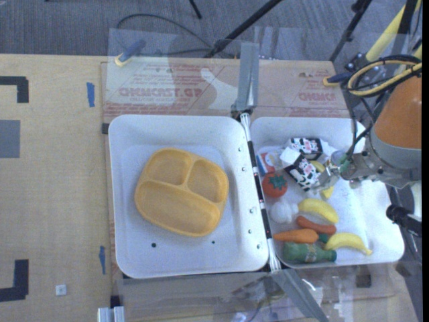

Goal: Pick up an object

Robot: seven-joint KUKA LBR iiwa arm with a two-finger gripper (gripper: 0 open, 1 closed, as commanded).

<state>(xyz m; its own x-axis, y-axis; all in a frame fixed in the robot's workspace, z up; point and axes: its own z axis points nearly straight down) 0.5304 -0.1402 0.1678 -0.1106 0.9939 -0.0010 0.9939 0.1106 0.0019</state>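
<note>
Arm reaches in from right, tool low beside cow-print toy

Mounted above the pale wooden bench, looking down at a slant on both shallow white bins: left one near frame centre, right one toward the right edge. Far enough back to take in grey carpet beyond, with black tripod legs

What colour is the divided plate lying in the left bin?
Yellow-orange all over. The plate shows best in the camera view, lying in the white left bin.
</note>
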